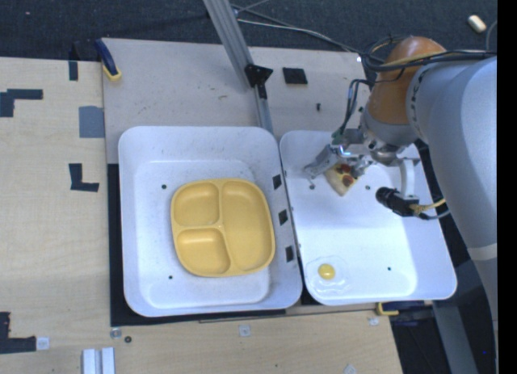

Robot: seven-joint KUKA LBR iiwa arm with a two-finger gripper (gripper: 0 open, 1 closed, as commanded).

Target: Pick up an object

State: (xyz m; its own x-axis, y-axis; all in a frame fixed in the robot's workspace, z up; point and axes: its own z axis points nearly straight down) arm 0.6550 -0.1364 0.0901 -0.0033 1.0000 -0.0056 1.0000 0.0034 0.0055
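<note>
We see the arm (pixel 452 122) entering over the right bin (pixel 404 275). In the left bin (pixel 137 203) a yellow divided plate (pixel 222 227) lies centred. The gripper (pixel 339 166) hangs over the right bin's far edge; its fingers close on a small tan-and-red object (pixel 344 178). A fried-egg toy (pixel 326 272) rests near that bin's front left corner.

Hidden and unclear parts

The tool (pixel 335 164) covers part of a small tan object (pixel 344 181), perhaps a toy food piece; its shape stays unclear. The arm (pixel 452 146) runs past the right edge.
</note>
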